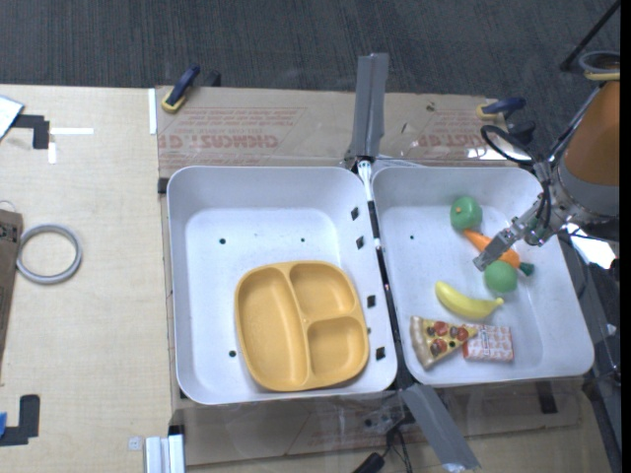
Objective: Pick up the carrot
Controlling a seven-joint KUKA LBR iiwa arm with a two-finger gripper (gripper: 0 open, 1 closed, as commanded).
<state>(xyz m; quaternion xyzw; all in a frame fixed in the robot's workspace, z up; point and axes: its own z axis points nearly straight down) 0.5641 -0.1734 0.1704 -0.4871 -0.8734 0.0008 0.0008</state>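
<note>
The orange carrot (480,240) lies in the right bin (414,264), slanting down to the right, with its green top (525,269) near the bin's right side. My gripper (492,252) reaches in from the right and sits directly over the carrot's middle, covering part of it. Orange shows on both sides of the grey gripper tip. I cannot tell whether the carrot is lifted or resting on the bin floor.
A green round fruit (465,213) sits just above the carrot, and a green ball (500,278) just below it. A banana (468,302), a pizza slice (440,339) and a red-and-white packet (490,344) lie nearer the front. The left bin (197,264) holds a yellow divided plate (301,323).
</note>
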